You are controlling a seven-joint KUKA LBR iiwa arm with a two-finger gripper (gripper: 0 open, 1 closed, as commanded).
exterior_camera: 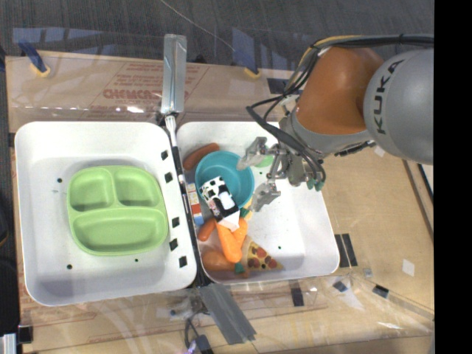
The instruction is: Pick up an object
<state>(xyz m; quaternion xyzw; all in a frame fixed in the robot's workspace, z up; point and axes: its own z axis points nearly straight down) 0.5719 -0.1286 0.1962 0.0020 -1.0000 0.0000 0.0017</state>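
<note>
The right bin [310, 234] holds a pile of toys along its left side. A blue bowl [221, 169] sits near the top, with a black-and-white cow toy [218, 195] leaning on its lower edge. Below them lie an orange carrot [233, 242] and a pizza slice [260, 258]. A brown sausage [198, 155] pokes out behind the bowl. My gripper [261, 173] hangs over the bowl's right rim, open, with nothing between its fingers [267, 195].
The left bin [37, 198] bears a green divided plate [116, 209]. A metal divider [174, 80] runs between the bins. The right half of the right bin is bare white floor. The arm's orange band [335, 87] looms over the bin's upper right corner.
</note>
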